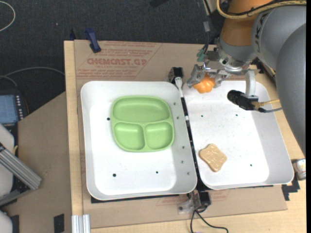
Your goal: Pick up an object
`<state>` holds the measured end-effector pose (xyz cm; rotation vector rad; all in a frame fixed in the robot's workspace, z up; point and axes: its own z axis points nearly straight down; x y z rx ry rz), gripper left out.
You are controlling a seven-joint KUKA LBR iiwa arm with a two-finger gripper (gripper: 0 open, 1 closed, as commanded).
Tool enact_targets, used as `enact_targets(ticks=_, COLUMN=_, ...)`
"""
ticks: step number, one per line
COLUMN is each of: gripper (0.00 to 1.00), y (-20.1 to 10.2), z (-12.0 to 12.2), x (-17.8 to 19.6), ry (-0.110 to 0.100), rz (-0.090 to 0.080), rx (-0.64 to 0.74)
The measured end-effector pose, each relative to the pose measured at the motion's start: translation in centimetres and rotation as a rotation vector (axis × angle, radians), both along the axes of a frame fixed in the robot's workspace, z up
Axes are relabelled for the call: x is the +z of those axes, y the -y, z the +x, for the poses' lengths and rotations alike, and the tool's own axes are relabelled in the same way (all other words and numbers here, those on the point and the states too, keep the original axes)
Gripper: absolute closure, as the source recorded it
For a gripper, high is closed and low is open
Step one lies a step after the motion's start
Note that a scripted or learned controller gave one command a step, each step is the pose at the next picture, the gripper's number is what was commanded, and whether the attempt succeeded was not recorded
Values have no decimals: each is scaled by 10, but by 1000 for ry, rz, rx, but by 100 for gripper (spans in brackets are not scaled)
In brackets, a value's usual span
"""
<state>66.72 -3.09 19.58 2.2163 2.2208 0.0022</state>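
Note:
An orange object (204,86) sits at the far left corner of the right bin (252,144). My gripper (206,79) hangs right over it, its fingers (196,74) standing on either side of the orange piece. I cannot see whether they press on it. A tan cracker-like piece (213,157) lies near the front of the same bin, well away from the gripper.
The left bin (97,144) holds a green divided plate (143,123). A black part of the arm (241,100) juts over the right bin's far side. The bins stand on a cardboard sheet (121,57).

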Motion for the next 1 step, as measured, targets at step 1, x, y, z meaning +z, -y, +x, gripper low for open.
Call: enact_targets(ticks=1, gripper=100, y=-18, z=-77, x=-12, ry=-13, rz=4, rx=-3)
